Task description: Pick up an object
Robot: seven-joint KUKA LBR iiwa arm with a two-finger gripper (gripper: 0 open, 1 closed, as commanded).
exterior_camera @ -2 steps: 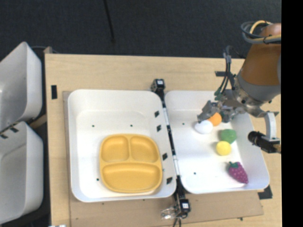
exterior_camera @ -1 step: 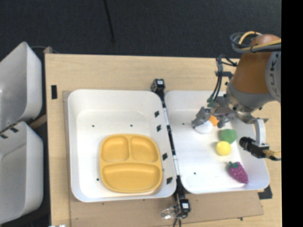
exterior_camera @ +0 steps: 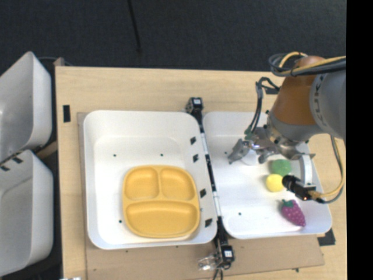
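Two shallow white plastic bins sit side by side on the pale wooden bench [exterior_camera: 70, 174], and the grey arm with its orange band [exterior_camera: 303, 98] reaches over the right bin [exterior_camera: 233, 214], its two-finger gripper [exterior_camera: 247, 151] low near that bin's far middle. Its metal fingers [exterior_camera: 238, 153] point toward the divider between the bins, but whether they are spread or closed cannot be told at this size, and nothing can be made out between them. Just to the arm side of the jaws, and a little nearer the camera, lie three small toy foods: a round green plastic piece [exterior_camera: 281, 167] partly tucked under the wrist, a round yellow plastic piece [exterior_camera: 274, 183] touching it, and a purple plastic bunch of grapes [exterior_camera: 294, 213] further toward the bin's near corner, apart from the other two. A black cable fitting [exterior_camera: 300, 189] from the wrist hangs beside the yellow piece. Across the divider from the jaws, the left bin [exterior_camera: 105, 139] holds a yellow plastic tray with three compartments [exterior_camera: 161, 202]. Black clips [exterior_camera: 194, 105] mark the ends of the divider. No readable writing or brand shows anywhere.
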